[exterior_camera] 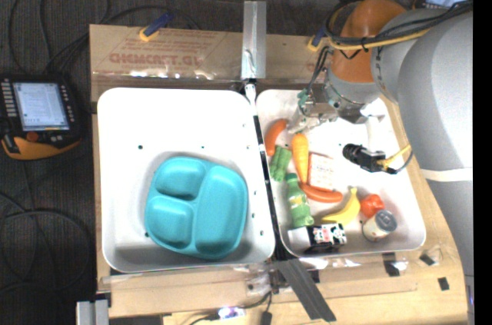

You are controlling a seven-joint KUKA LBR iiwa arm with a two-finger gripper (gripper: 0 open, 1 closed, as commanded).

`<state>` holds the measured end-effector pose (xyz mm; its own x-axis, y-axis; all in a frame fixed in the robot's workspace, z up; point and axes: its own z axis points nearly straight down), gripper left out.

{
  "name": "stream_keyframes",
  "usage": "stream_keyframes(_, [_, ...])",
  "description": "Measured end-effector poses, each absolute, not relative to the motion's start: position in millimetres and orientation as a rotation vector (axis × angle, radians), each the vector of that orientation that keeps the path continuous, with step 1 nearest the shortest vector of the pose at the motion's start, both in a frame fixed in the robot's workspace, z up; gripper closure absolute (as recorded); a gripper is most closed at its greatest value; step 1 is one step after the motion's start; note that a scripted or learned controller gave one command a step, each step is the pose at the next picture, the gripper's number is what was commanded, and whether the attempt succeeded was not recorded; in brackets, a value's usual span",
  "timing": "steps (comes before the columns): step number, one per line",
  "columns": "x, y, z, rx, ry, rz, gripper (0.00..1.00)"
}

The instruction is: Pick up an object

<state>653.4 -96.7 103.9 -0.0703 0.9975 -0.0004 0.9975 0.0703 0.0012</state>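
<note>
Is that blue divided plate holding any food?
Empty. The blue plate lies in the left bin, all three compartments bare.

Orange carrot lies upright among right-bin clutter.

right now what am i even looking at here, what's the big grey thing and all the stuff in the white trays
The big grey thing is a robot arm with an orange band, reaching in from the right. The one camera looks down at a slant on a bench with two shallow white bins. Its claw hangs over the far end of the right bin, near an orange carrot. Nothing can be seen between its fingers. That bin also holds toy food: a banana, green pieces and other small items. The left bin holds a blue divided plate. The job is to pick up an object.
</note>
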Motion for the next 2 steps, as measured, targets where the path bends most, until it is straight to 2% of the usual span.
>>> stream_keyframes(1, [641.8,-38,215,2.203,2.239,-0.003,1.0])
stream_keyframes(2, [543.3,-68,182,2.159,2.287,-0.005,1.0])
